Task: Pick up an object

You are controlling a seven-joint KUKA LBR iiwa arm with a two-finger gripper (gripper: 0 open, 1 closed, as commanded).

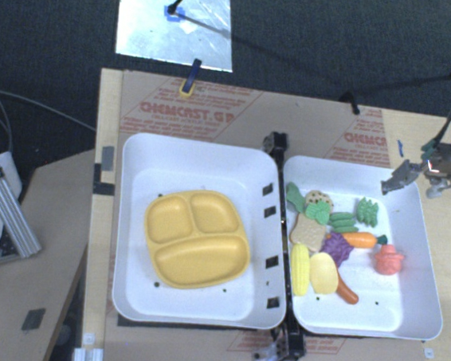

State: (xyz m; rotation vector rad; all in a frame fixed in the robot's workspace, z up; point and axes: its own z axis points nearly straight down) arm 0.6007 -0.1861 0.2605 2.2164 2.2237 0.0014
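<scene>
the hand (402, 180) hangs over the right bin (420, 312), up and right of the carrot (359, 239); i cannot tell its grip.

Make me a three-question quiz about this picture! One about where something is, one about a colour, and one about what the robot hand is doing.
1. Where is the yellow plate?
A. left bin
B. right bin
C. on the floor

2. What colour is the toy corn?
A. blue
B. yellow
C. black

3. What is the gripper doing?
A. pressing on the plate
B. lying in the left bin
C. hanging over the right bin's top right corner, touching no toy

Answers: 1 A, the plate lies in the left bin. 2 B, the corn is yellow. 3 C, the gripper is apart from the food.
</scene>
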